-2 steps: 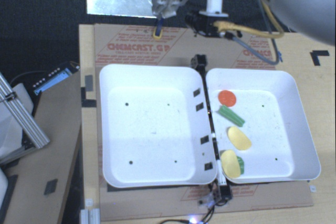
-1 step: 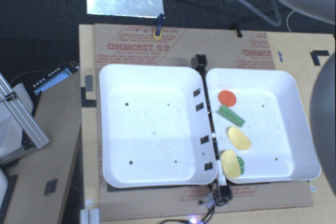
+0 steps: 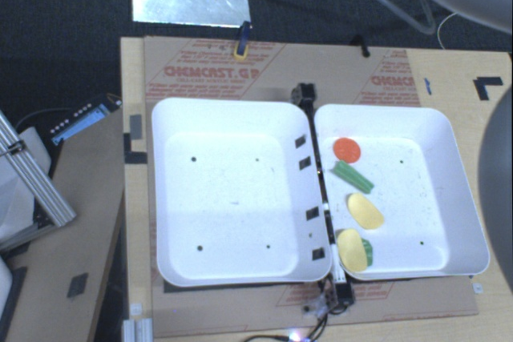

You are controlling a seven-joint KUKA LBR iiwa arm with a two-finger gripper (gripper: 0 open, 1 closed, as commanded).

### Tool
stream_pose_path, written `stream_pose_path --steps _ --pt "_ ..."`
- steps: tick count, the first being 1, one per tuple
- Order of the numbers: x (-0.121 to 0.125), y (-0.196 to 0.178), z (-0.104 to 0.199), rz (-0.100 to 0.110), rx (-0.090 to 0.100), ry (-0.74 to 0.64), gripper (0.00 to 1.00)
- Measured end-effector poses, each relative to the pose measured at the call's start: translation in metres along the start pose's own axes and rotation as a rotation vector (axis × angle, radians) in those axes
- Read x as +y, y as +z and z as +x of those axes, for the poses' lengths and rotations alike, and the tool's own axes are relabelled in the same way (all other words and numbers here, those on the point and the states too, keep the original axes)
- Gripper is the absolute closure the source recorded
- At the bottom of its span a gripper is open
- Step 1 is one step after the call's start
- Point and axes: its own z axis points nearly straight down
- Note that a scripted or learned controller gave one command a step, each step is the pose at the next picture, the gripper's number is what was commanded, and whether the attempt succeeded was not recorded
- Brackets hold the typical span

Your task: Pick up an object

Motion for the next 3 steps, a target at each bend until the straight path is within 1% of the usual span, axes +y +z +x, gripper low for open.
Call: stream_pose_path --steps 3 --pt "0.000 -0.034 0.001 -0.005 0.002 -0.011 1.00"
